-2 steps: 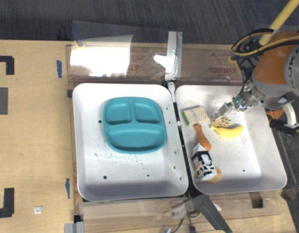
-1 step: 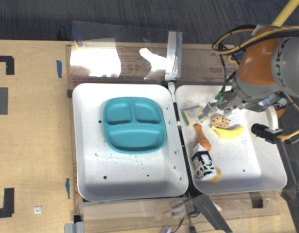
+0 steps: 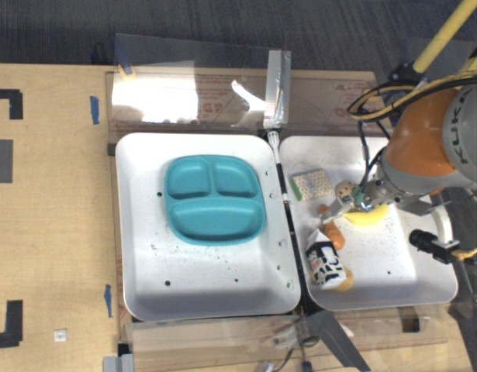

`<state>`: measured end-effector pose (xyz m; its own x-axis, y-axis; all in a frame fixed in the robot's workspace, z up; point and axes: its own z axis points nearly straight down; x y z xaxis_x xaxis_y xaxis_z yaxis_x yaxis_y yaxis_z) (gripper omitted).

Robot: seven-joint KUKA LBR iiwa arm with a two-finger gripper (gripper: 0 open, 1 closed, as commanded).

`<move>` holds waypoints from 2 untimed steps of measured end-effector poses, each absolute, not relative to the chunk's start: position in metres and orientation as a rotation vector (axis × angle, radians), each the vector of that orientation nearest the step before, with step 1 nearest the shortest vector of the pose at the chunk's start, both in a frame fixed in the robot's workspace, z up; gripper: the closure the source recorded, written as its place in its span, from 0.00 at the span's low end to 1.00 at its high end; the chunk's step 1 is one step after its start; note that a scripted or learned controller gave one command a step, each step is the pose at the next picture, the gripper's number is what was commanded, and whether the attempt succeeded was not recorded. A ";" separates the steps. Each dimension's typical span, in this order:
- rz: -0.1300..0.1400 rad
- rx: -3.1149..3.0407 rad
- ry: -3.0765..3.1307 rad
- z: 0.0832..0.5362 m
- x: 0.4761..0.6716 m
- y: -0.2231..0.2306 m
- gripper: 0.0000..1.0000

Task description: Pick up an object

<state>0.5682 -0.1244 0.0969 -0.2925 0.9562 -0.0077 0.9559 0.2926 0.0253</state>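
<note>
The grey arm with the orange band reaches into the right-hand white bin, its gripper low beside a yellow, banana-like object; whether the claw is open or closed cannot be told. A small orange item, a black-and-white printed container and a speckled packet lie nearby. The left white bin carries a teal three-compartment plastic tray.

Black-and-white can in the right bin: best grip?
Grip the can across its narrow middle, coming straight down. It lies on its side near the right bin's front-left corner, so its round flanks face the fingers. The bin's wall crowds its left.
</note>
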 end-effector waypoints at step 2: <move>0.013 1.756 2.566 0.098 0.546 -0.109 0.00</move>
<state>0.5457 -0.1094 0.0982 -0.3618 0.9320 -0.0213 0.9317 0.3622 0.0250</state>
